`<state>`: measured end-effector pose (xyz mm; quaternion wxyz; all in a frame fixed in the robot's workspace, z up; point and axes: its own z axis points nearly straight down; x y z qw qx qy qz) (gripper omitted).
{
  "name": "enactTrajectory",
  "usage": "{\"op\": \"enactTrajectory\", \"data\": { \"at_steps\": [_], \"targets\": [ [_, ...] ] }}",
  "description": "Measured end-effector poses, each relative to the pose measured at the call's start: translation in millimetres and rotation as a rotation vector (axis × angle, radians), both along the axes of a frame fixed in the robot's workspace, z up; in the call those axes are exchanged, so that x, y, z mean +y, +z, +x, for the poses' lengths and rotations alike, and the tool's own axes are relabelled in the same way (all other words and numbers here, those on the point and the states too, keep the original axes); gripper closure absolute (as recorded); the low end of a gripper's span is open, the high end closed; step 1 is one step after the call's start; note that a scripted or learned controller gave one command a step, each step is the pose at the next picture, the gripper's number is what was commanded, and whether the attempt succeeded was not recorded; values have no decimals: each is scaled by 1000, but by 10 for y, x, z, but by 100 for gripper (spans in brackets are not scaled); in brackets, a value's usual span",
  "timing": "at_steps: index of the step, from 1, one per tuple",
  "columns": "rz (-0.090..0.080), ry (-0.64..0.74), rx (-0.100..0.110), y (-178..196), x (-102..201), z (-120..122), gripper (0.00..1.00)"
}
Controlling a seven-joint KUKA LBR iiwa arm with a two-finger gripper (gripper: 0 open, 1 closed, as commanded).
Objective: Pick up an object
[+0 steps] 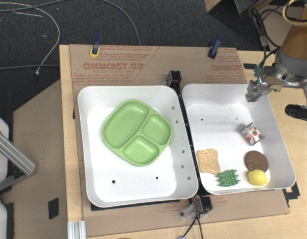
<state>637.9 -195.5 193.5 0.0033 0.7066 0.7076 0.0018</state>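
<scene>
Half-hidden claw [255, 90] above right bin [213, 108]

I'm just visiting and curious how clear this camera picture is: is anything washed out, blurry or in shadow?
In the camera view, light is even and soft; the white bins look bright but keep their edges. The green plate and the small foods, such as the cracker and the yellow ball, are fairly sharp with faint shadows. The gripper at the right bin's far corner looks slightly soft.
</scene>
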Motion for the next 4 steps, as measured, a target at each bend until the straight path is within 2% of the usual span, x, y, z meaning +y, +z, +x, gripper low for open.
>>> {"op": "enactTrajectory", "data": {
  "at_steps": [1,2,4],
  "targets": [
    [0,0,-1,540,-3,16,100],
    [5,2,10,416,467,-178,100],
    [5,3,11,246,1422,-526,100]
  ]
}}
